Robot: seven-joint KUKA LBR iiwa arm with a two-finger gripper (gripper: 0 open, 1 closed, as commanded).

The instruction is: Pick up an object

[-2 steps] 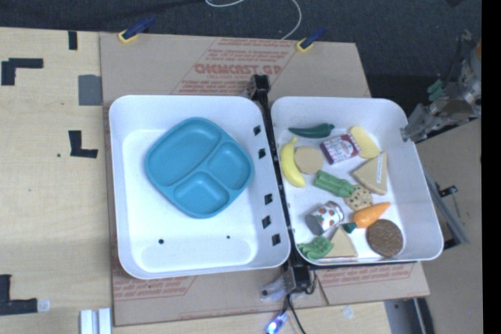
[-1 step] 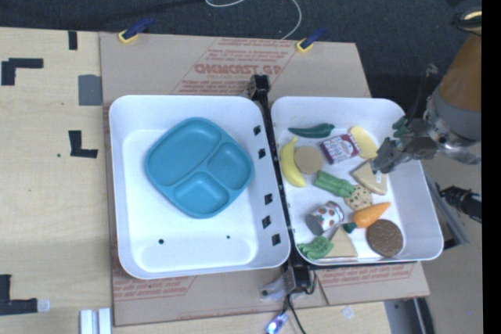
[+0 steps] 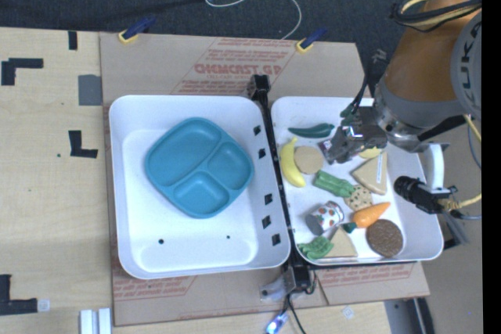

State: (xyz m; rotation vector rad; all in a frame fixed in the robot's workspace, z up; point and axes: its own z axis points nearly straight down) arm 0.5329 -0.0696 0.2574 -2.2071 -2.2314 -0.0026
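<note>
The gripper (image 3: pixel 345 143) hangs over the upper middle of the right bin (image 3: pixel 427 250), with the orange-banded arm (image 3: pixel 427 51) reaching in from the upper right of the frame. Whether it is clenched or released I cannot tell; the dark tip sits in a clutter of cable and shadow, and nothing can be made out between its tips.

The task names no single thing, so the nearest pieces are the likely picks. Just left of the tip lie a tan disc (image 3: pixel 308 160) and a banana (image 3: pixel 292 163), touching each other. A green pepper (image 3: pixel 311 131) lies above them, near the bin's upper rim. Below the tip is a green pickle (image 3: pixel 334 184), and to its right a cheese wedge (image 3: pixel 372 172). Lower in the frame sit a carrot (image 3: pixel 368 215), a brown cookie (image 3: pixel 385 237) and a small grey-white toy (image 3: pixel 325 215).

These look like toy foods (a judgement from their glossy look): probably light, stiff and rather slippery plastic. The banana would best be taken across its narrow middle, since the curve gives little hold lengthwise. The pickle is slim and lies apart from its neighbours, so it offers the cleanest approach. The flat disc and cookie would be hard to pinch from above.

The left bin (image 3: pixel 125 121) holds a blue plate (image 3: pixel 200 167).
</note>
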